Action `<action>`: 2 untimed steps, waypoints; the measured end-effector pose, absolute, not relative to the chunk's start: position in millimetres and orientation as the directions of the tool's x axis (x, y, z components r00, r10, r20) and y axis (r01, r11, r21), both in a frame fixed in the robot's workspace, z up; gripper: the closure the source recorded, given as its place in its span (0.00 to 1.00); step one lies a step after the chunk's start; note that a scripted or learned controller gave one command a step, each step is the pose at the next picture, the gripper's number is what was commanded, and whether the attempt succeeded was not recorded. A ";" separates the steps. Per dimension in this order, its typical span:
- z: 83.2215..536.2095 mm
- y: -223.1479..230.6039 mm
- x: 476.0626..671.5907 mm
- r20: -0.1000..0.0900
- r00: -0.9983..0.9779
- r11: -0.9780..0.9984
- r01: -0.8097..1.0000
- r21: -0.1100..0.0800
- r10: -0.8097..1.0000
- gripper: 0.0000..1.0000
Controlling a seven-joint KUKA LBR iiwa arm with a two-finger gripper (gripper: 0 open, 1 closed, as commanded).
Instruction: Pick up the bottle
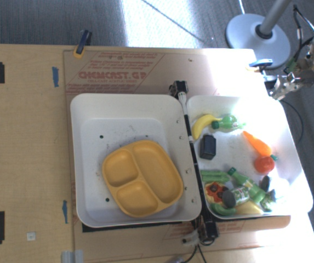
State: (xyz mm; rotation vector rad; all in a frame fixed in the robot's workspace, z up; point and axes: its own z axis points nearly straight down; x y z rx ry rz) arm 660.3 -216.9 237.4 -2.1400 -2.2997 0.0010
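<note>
A tan table [25,147] carries two white bins side by side. The left bin [85,119], far left of the claw [281,86] and lower, holds a yellow divided plate [141,177]. The right bin [288,141] lies just below the claw. In it, the green bottle [248,188] lies tilted near the front edge, well below the claw, among toy foods: a banana [201,124], a carrot [256,143], a tomato [264,164]. Whether the claw is parted or closed I cannot tell; it sits above the bin's far corner.

Pincer [280,87] at upper right, arm raised.
</note>
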 end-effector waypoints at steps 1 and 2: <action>228.1 -223.5 667.1 -0.002 -0.139 0.139 0.990 0.002 0.990 1.00; 231.0 -223.6 667.2 -0.002 -0.126 0.126 0.992 0.004 0.992 1.00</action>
